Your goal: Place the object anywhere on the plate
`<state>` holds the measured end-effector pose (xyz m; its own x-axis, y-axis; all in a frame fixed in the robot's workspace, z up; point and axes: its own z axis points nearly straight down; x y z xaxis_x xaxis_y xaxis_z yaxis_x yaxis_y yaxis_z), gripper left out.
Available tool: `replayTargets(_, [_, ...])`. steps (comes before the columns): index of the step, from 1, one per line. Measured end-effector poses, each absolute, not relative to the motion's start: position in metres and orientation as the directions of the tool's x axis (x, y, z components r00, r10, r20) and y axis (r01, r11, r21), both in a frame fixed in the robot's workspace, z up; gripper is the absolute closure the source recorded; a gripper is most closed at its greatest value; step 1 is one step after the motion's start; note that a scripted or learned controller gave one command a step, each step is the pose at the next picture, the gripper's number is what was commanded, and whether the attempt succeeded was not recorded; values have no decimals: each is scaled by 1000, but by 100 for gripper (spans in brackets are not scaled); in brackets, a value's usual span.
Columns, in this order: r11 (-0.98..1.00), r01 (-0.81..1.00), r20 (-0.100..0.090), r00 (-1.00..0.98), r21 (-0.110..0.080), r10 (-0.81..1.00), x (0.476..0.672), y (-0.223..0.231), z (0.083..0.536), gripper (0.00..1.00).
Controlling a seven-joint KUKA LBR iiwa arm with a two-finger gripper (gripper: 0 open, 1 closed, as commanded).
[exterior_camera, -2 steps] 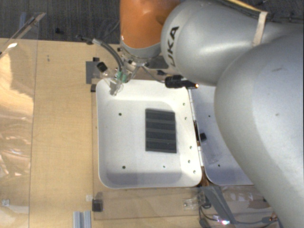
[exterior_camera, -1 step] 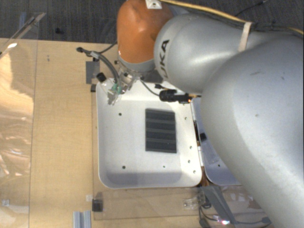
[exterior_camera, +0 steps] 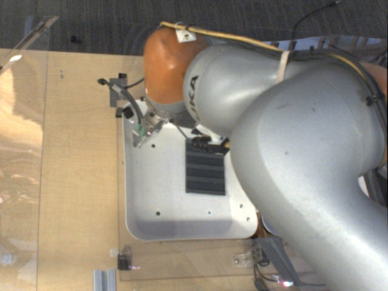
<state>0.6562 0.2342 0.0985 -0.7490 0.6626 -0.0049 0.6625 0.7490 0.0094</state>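
My grey arm with its orange band (exterior_camera: 167,65) reaches in from the right and covers much of the view. The gripper (exterior_camera: 140,131) hangs over the far left corner of the white bin (exterior_camera: 151,211), close to the bin's wall. A small greenish glint sits at its tip, too small to identify. A dark ribbed rectangular slab (exterior_camera: 206,173) lies flat in the middle of the bin, to the right of the gripper and apart from it.
The wooden bench (exterior_camera: 73,162) extends to the left of the bin. A black bracket (exterior_camera: 118,90) stands at the bin's far left corner, next to the gripper. Small clamps (exterior_camera: 124,260) sit at the bin's near edge. The arm's bulk hides the right side.
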Motion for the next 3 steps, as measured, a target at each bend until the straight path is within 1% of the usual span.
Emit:
replayTargets(1, [963,269,-19,-963,10,269,604,215,95,100])
replayTargets(2, [998,-60,-12,-998,6,-60,632,236,205,100])
replayTargets(3, [921,389,-6,-921,6,389,669,223,129,100])
